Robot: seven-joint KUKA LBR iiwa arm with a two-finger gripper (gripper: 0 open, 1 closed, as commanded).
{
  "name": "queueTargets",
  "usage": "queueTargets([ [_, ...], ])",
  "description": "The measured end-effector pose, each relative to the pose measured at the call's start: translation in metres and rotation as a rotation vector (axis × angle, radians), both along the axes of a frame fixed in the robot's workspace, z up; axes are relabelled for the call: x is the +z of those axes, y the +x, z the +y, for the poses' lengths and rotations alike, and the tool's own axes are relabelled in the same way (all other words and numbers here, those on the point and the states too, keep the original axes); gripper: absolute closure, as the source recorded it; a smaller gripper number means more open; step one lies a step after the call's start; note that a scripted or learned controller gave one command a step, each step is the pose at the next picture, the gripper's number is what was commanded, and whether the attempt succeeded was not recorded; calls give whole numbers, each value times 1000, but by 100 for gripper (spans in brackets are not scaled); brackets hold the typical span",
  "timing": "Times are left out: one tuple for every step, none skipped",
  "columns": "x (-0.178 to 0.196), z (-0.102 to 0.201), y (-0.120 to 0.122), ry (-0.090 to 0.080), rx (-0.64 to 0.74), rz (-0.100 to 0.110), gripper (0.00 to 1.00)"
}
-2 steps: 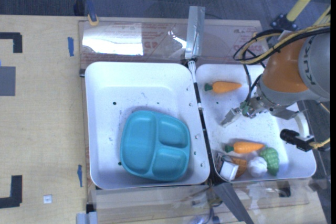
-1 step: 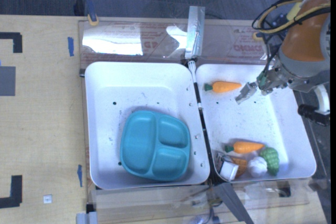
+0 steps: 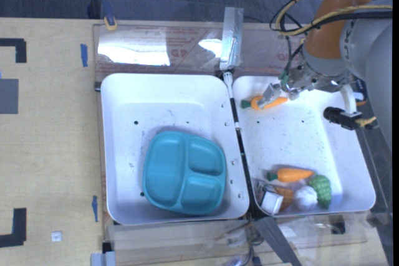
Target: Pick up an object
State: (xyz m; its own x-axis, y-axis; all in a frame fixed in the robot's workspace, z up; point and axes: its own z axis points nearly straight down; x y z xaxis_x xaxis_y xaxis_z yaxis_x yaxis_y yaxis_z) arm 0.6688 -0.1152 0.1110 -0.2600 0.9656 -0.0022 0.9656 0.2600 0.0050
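Camera view: carrot [image 3: 269,103] at far left corner of right bin [image 3: 349,152], directly under gripper [image 3: 278,93], apparently between its fingers, closed on it. Long axis roughly across bin, green top pointing left toward left bin [image 3: 124,134]. 1 blue tray [image 3: 184,180] there.

— What is carried by the counter [image 3: 50,134]?
— Two shallow white bins are set side by side on it: the left bin [image 3: 118,96] and the right bin [image 3: 349,159], with their inner rims touching.
— What else is found on the surface?
— Black angular marks [image 3: 19,50] are seen toward the left edge, and short strips of blue tape [image 3: 83,54] are stuck near the left bin. A sheet of clear plastic [image 3: 162,47] is laid along the far side, behind the bins.
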Motion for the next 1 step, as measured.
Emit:
queueTargets([
  [-24,4,-2,-1,32,9,0],
])
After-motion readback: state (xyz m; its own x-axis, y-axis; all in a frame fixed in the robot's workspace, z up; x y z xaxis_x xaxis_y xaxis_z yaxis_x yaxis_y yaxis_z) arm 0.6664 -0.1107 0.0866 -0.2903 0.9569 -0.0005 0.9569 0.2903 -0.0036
